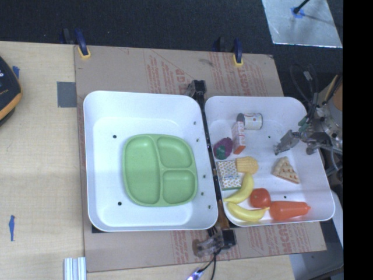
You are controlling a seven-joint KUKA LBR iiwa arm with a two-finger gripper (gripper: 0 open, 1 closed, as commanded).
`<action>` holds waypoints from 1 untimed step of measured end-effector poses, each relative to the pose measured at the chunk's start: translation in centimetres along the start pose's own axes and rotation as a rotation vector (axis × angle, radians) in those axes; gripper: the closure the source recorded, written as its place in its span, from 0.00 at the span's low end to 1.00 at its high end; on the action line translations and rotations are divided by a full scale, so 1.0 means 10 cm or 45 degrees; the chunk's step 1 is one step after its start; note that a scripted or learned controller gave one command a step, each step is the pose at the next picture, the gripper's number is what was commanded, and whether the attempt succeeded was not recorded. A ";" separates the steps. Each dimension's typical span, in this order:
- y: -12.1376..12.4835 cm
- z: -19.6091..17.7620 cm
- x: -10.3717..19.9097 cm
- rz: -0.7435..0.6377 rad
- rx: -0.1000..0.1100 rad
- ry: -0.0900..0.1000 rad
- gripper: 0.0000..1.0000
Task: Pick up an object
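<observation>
My gripper [295, 147] hangs over the right side of the right bin [317, 174], open, with nothing between its fingers. Just below it lies a tan pizza slice [285, 171]. Further toward the front lie a red tomato [260, 198], an orange carrot [288, 210] and a yellow banana [242, 200]. On the bin's left side are a corn cob [247, 165], a pale cracker box [229, 175], a purple fruit [222, 148], a red and white carton [238, 135] and a small white can [253, 121].
The left bin [99, 156] holds a green divided plate [159, 169]. Both bins rest on a cardboard sheet [151, 69] clamped to the wooden bench. Cables and the arm's wrist [320, 127] crowd the right bin's right rim.
</observation>
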State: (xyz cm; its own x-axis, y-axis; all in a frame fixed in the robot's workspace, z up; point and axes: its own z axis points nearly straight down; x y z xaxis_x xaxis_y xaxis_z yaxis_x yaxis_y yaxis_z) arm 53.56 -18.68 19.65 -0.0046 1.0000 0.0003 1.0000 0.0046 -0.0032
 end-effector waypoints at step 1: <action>0.52 0.68 0.62 -0.001 0.001 0.001 0.00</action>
State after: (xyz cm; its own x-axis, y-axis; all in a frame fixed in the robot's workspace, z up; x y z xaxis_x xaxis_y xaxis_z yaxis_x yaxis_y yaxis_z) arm 58.68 -12.45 12.85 -0.0057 1.0000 0.0014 1.0000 0.0058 -0.0038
